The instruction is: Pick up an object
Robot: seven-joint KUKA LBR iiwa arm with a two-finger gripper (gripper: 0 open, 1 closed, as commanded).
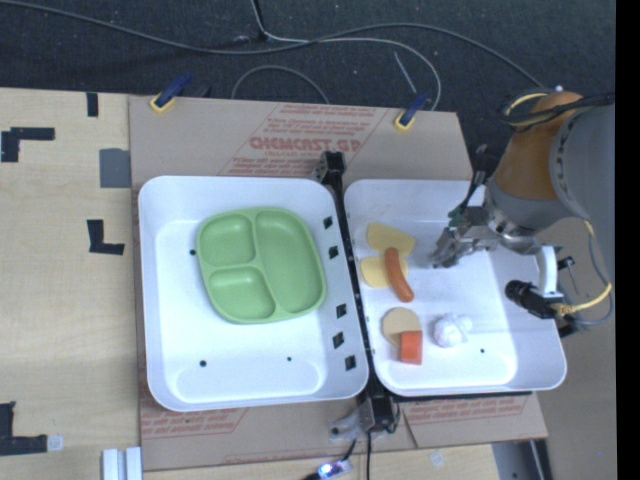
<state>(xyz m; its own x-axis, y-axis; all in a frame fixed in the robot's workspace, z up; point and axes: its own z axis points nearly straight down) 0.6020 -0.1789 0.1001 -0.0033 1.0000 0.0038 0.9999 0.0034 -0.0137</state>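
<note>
Hand [447,251] state unclear, right of sausage [398,273]; sausage long axis near-vertical.

You had a wooden bench [60,298] with black tape marks on it. A brown cardboard sheet [290,138] lay flat on the bench, held at its far edge by two blue and yellow clamps [170,92]. Two white bins sat side by side on the cardboard, touching in the middle. The left bin [165,298] was the bigger one. The right bin [520,368] sat by the bench's right end. Beyond the bench, thin cables [300,40] lay on a dark floor [100,18].
</note>
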